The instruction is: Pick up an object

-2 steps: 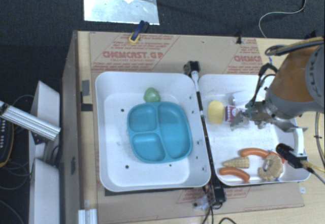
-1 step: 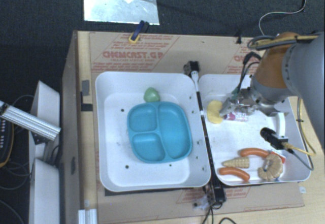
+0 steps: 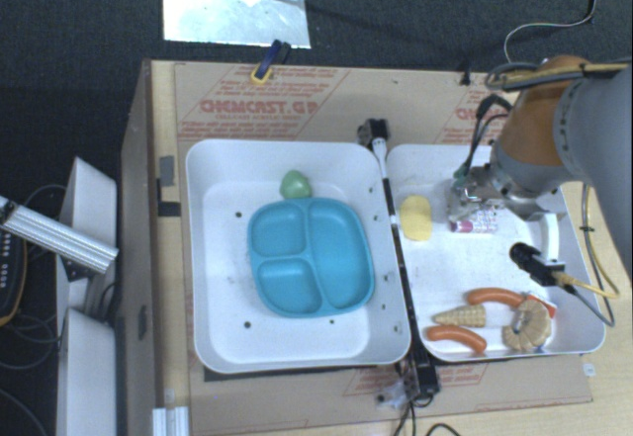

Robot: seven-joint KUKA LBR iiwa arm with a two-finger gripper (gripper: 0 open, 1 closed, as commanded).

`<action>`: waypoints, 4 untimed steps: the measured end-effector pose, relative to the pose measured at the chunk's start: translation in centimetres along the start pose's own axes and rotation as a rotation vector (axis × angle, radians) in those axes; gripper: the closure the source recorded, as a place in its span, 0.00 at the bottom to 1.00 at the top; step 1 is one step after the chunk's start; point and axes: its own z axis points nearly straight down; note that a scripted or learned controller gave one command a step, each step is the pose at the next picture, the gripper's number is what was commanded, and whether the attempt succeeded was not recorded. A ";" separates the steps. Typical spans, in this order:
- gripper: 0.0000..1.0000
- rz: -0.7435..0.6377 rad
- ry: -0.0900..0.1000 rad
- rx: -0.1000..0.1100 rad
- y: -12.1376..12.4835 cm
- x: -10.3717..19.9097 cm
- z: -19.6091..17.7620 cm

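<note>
So nothing's been picked up yet as far as I can judge; every item is sitting on a bin floor and the whole grab-and-lift part is left to do.

Going left to right: the left bin [image 3: 213, 226] is a shallow white plastic tray with rounded corners, looking smooth and a bit glossy. A blue divided plate [image 3: 310, 257] is lying flat in the middle of it, three compartments, hard plastic by the look of it. A small green round thing [image 3: 295, 185], maybe a toy fruit, is sitting just beside the plate's top edge.

Over the divider, the right bin [image 3: 435, 167] is holding the clutter. A pale yellow blocky piece [image 3: 416, 218] is resting near the divider, soft matte look, sponge or toy food, can't say which. The gripper [image 3: 467, 199] is hanging low right above a small white packet with pink print [image 3: 479, 220], so I'm guessing that's the target. Whether it's spread or pinched together, I honestly cannot tell; it's too small and dark there.

Lower down, an ice cream cone toy [image 3: 461, 316], two orange sausage shapes [image 3: 495, 297] and [image 3: 457, 335], and a tan lumpy pastry-looking thing [image 3: 527, 324] are bunching together, well apart from the gripper.
</note>
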 end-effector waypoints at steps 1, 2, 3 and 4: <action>1.00 0.004 0.002 0.012 -2.3 4.5 -11.2; 0.00 0.005 0.001 0.014 -2.4 4.4 -11.1; 0.00 0.007 0.001 0.017 0.6 1.2 -4.4; 0.00 0.006 0.000 0.009 1.4 -1.6 1.3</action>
